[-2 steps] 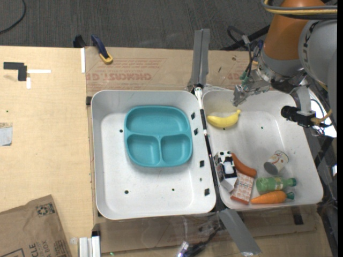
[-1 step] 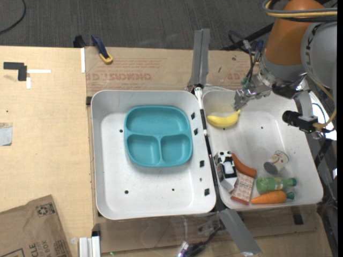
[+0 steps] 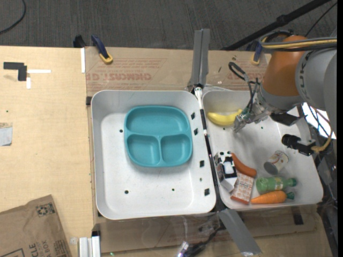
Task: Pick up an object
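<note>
The pale wooden bench point(image 3: 43, 143) ran out of view at the left and near edges. A brown cardboard sheet point(image 3: 29, 232) on its near left corner was cut off there too. The grey arm with an orange band point(image 3: 300, 74) extended in from the right, cropped by that edge, and covered the far right corner of the right white bin point(image 3: 257, 143). The left white bin point(image 3: 107, 186) stood against it and held a teal three-compartment plastic plate point(image 3: 158, 135), lying flat toward the far side and in full view.

In the right bin, the yellow banana point(image 3: 222, 117) lay at the far left, close to the far wall, its right end partly hidden behind the claw point(image 3: 242, 121). The claw hung low at that end, either touching it or just beside it; I could not tell which. I also could not tell whether the claw stood apart or together, because its tip was small and blurred against the white floor. No grip on the banana could be confirmed.

Along the near side lay a green plastic bottle point(image 3: 274, 184) and, touching it on the near side, an orange carrot point(image 3: 269, 198). A red-orange sausage point(image 3: 244, 166) lay slantwise to their left. A flat red-and-white packet point(image 3: 243, 188) lay near of the sausage. A small greyish can point(image 3: 275, 162) lay on its side far of the bottle. A little black-and-white item point(image 3: 228, 167) by the sausage was too small to identify.
</note>
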You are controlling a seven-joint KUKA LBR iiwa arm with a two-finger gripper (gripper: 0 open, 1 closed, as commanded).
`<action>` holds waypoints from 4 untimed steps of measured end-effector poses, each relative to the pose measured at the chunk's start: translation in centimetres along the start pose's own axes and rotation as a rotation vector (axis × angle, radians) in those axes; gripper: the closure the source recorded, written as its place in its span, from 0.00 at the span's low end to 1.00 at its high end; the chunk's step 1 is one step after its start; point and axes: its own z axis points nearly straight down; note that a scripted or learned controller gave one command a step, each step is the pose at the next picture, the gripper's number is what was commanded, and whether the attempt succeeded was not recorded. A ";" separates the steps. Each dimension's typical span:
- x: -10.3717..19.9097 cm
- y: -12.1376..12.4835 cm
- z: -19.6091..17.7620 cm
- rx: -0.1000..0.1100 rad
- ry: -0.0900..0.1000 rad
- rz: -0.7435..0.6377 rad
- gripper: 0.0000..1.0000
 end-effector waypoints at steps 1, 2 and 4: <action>-1.7 -0.2 -0.1 -0.002 -0.002 -0.206 0.00; -0.7 3.1 0.0 -0.001 -0.001 0.086 0.00; -0.8 3.1 -0.6 0.002 -0.002 0.083 0.00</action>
